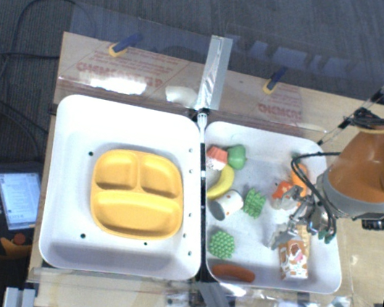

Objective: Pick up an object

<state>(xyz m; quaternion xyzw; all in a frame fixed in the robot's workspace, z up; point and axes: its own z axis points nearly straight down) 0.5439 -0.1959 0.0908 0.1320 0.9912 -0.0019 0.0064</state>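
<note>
Camera view, looking down on the bench at a slant.

Left bin point(65, 163): a shallow white tray in which a yellow divided plate point(138, 193) is laid flat, near its middle, with two small compartments on the far side and one long compartment on the near side.

Right bin point(282, 144): a shallow white tray set just beside the left one, their rims touching along the centre line. The following items are held in it:
- a green rounded toy point(236, 155) at the far left, touching a small red and white piece point(216, 158);
- a yellow banana point(221, 182) lying just near of these, along the left wall;
- a white cylinder point(228, 204) with a dark end, tilted, just beside the banana's near tip;
- a green knobbly block point(254, 203) just right of the cylinder;
- a green textured ball point(221, 244) nearer the front;
- a red sausage-shaped item point(233, 272) lying flat against the near wall;
- an orange and white item point(285, 191) towards the right, partly hidden by cables;
- a printed carton point(295, 255), orange, white and red, lying at the near right corner.

Arm: the grey arm with its orange band point(363, 170) is seen reaching in from the right, over the right bin's right side. The gripper point(295, 230) is pointed down at the far end of the carton, touching or just above it; which cannot be told. Whether the pincer is wide or narrow cannot be told, the tips being too small and cluttered with cables
</note>
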